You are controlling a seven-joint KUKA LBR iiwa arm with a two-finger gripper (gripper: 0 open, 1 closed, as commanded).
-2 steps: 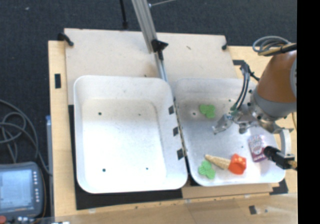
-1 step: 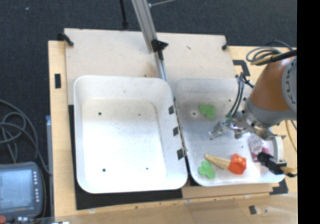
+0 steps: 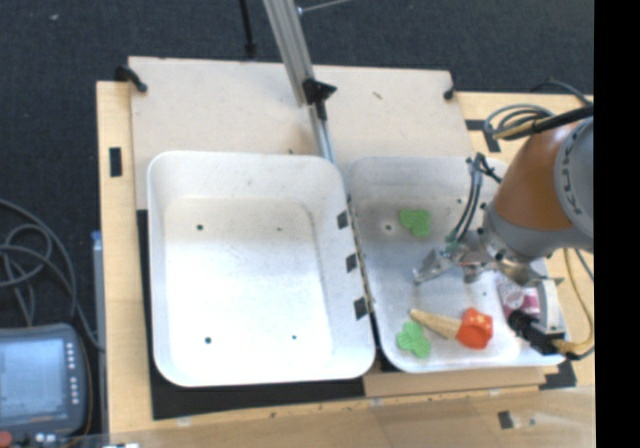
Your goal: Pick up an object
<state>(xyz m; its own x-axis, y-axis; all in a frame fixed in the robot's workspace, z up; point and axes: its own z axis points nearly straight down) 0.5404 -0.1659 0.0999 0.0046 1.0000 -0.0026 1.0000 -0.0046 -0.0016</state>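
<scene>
the arm's two-finger gripper (image 3: 440,266) hangs low in the right white plastic bin (image 3: 372,198), fingers spread and holding nothing, between the far green lump (image 3: 416,222) and the near red block (image 3: 476,328), likely choosing one.

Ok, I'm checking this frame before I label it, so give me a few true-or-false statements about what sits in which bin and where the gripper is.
1. The red object lies in the right bin. True.
2. Two green objects lie in the left bin. False: both are in the right bin, one green object toward the far side and another green object near the front edge.
3. The tan cone-shaped piece lies between the front green object and the red object. True.
4. The gripper hangs over the left bin. False: it is over the right bin.
5. The gripper holds the red object. False: the red object lies on the bin floor, apart from the gripper.
</scene>
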